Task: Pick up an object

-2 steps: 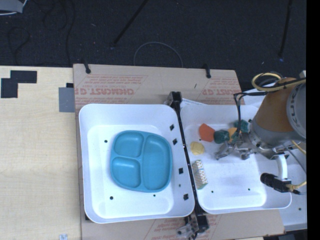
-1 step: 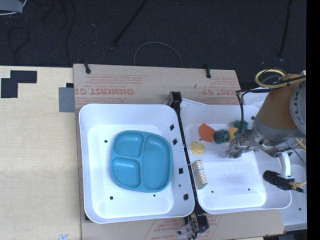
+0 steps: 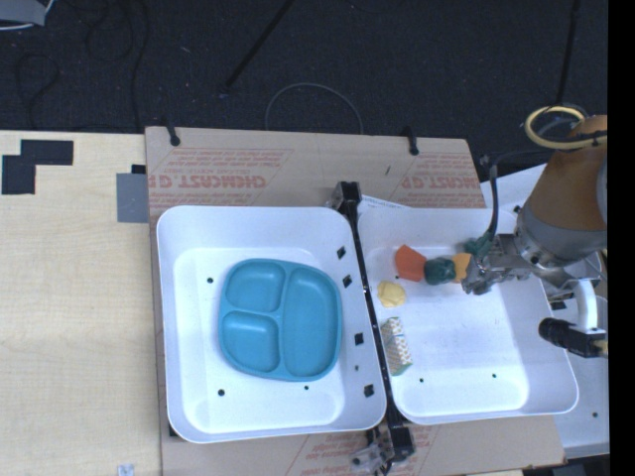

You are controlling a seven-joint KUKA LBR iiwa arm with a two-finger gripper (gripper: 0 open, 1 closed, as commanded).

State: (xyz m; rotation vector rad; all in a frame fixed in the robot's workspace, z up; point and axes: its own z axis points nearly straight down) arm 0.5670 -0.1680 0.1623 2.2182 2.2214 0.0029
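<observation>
White plastic makes up both shallow bins on the bench: the left bin (image 3: 189,241) carries a blue divided plate (image 3: 280,317) lying flat near its middle, and the right bin (image 3: 466,365) holds the small things. Taking the right bin as a clock face, an orange-red piece (image 3: 410,261) lies toward eleven o'clock, a dark green lump (image 3: 440,271) sits just beside it on its three o'clock side, and a small yellow-orange bit (image 3: 462,265) touches the green lump further toward three. A pale yellow piece (image 3: 392,293) rests at about nine o'clock, near the divider between the bins, and a striped, ribbed object (image 3: 396,344) lies at about eight o'clock against the same wall. The grey arm (image 3: 566,191) comes in from three o'clock, and its gripper (image 3: 478,274) hangs low at about one o'clock of the right bin, right next to the yellow-orange bit and the green lump. Whether the jaws are spread or closed I cannot tell at this angle. Brown cardboard (image 3: 298,172) with red print lies under both bins.
</observation>
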